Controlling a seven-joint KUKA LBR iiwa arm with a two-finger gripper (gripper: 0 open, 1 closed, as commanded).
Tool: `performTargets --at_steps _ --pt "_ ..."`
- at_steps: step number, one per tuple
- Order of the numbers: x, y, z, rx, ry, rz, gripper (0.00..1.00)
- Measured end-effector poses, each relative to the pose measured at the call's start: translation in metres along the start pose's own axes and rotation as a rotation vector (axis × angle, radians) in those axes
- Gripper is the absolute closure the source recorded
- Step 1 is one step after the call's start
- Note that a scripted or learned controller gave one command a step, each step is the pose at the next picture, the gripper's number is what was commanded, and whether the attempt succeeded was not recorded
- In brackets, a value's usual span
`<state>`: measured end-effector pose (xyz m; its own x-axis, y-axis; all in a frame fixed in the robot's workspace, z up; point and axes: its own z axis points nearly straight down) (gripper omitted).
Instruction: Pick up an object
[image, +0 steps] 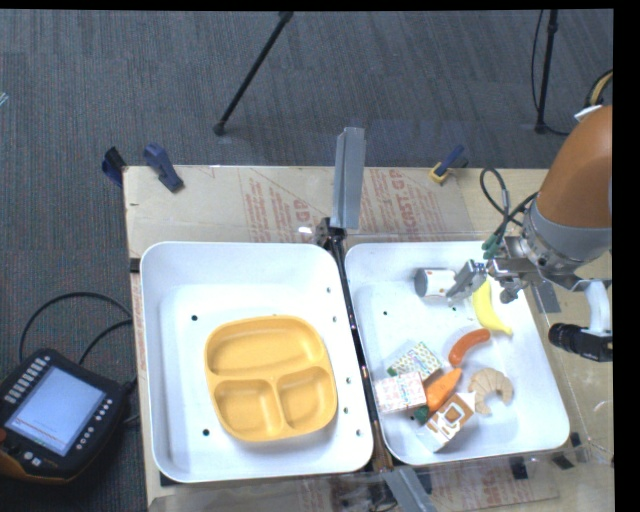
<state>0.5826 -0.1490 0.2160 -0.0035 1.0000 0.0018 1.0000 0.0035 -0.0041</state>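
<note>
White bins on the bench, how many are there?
2. The left bin holds a yellow divided tray. The right bin holds the small toy items, with the pincer above it.

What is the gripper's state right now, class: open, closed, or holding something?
Gripper: cannot be told; it hangs over the right bin, by the banana.

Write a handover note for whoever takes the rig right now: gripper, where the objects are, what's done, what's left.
Gripper: over the right bin, upper part, with the banana and a small grey-white cylinder close by; nothing visibly between its fingers.
Right bin also holds: red-orange sausage, carrot, croissant, three small cartons.
Left bin: yellow divided tray.
Done: nothing lifted yet.
Left: grasp one object and lift it.
</note>
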Motion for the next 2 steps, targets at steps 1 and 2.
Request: performTargets --at_steps 1,2 --pt "-0.03 0.032 0.126 -0.001 0.001 -0.043 0.0" --pt "-0.035 0.004 0.128 -0.005 0.009 -0.071 0.0"
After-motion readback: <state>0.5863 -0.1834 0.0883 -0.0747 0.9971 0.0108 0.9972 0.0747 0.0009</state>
